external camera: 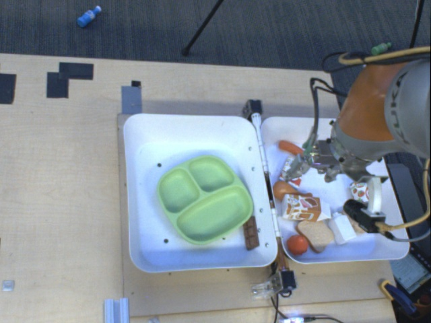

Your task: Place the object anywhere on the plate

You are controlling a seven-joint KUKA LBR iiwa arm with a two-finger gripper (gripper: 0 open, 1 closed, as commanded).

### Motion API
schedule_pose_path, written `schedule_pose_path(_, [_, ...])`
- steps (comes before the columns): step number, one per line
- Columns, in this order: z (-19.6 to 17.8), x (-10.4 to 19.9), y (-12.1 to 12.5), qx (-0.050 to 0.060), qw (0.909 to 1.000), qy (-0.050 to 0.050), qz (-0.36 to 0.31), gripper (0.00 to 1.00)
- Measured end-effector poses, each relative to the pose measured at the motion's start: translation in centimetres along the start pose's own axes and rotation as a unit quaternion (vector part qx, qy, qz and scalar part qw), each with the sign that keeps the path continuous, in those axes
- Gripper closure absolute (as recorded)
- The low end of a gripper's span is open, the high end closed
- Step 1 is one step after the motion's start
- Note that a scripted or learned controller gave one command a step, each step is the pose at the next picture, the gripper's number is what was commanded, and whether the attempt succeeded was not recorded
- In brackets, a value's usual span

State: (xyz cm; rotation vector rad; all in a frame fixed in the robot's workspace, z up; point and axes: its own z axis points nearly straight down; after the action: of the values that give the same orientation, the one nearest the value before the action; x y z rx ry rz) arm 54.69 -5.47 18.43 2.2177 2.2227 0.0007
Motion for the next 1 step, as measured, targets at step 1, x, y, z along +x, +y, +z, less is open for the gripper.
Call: schedule_pose_path(1, [-1.07, 0.12, 0.12, -0.001, 1.0000, 0.000, -0.003, 1.00])
